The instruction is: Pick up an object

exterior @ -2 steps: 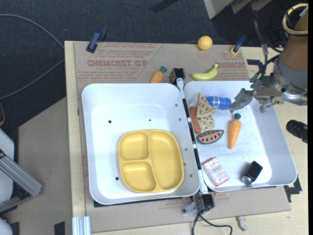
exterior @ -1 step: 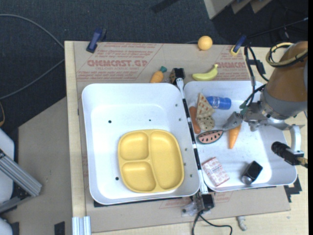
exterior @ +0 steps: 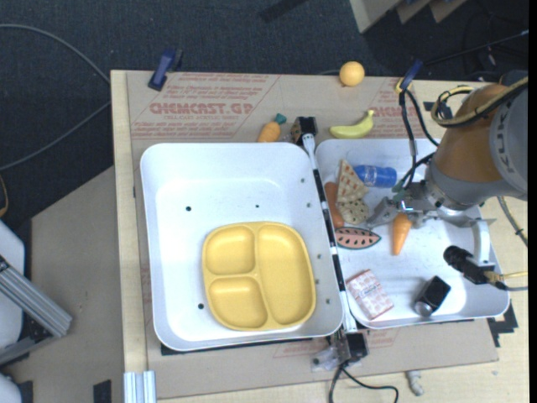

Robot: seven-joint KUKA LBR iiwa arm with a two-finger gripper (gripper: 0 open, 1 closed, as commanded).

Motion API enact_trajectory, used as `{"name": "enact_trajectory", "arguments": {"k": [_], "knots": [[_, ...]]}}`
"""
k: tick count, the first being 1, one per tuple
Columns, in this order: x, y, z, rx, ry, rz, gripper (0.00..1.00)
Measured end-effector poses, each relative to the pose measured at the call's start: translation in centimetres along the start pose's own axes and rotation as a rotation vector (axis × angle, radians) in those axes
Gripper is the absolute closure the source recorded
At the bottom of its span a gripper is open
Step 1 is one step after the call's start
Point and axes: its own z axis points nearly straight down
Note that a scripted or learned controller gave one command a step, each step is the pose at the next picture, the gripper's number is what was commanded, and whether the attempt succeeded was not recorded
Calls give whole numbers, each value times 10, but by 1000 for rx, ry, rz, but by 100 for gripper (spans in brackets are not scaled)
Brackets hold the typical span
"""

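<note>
Jaws of the gripper (exterior: 401, 217) are squeezing the top of a toy carrot (exterior: 400, 233), which is hanging point-down over the right bin (exterior: 470, 305), right of middle in the frame. A watermelon slice (exterior: 357, 238) is lying just left. The yellow plate (exterior: 258, 274) is sitting in the left bin (exterior: 168, 225).

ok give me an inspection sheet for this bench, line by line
surface: cardboard-covered bench bearing left bin and right bin
job's things: in the right bin, carrot, watermelon slice, blue bottle, sandwich wedge, pink packet, black item
clutter: yellow divided plate in left bin; banana, small carrot toy and orange ball behind the bins
grippers: gripper right above the carrot; grasp unclear
cables: black cable over right bin
surroundings: dark carpet
</note>
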Motion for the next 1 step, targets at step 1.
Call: {"name": "enact_trajectory", "arguments": {"k": [1], "knots": [[0,1,-11,-4,-1,1,100]]}}
